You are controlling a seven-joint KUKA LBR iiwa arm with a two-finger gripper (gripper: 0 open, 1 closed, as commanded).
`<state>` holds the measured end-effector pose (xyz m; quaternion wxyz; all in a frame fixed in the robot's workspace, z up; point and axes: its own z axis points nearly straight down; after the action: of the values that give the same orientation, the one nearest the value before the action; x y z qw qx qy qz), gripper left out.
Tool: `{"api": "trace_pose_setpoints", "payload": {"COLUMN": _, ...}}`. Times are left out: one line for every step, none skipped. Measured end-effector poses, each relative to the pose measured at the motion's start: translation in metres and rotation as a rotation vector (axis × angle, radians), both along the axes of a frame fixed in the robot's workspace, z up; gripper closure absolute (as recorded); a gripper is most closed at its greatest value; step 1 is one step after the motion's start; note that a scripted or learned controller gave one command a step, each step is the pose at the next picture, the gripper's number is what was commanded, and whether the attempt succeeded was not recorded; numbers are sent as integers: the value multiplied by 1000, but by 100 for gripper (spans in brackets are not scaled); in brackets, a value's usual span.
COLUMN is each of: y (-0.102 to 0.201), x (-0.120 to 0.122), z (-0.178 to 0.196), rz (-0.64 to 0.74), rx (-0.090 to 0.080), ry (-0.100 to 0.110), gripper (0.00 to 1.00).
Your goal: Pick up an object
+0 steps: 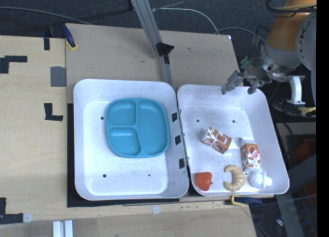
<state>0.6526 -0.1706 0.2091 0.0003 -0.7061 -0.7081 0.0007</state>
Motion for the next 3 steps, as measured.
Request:
{"api": "trace_pose_setpoints", "payload": {"y": 0, "x": 0, "z": 0, "rz": 0, "rx": -1, "ry": 0, "gripper": 0}}
{"api": "trace_pose_setpoints", "payload": {"y": -1, "x": 0, "z": -44, "rz": -1, "rx": 0, "ry": 4, "gripper": 0}}
{"api": "trace_pose_setpoints", "payload": {"y": -3, "x": 1, "z": -88, "rz": -1, "rx": 0, "ry": 5, "gripper": 0}}
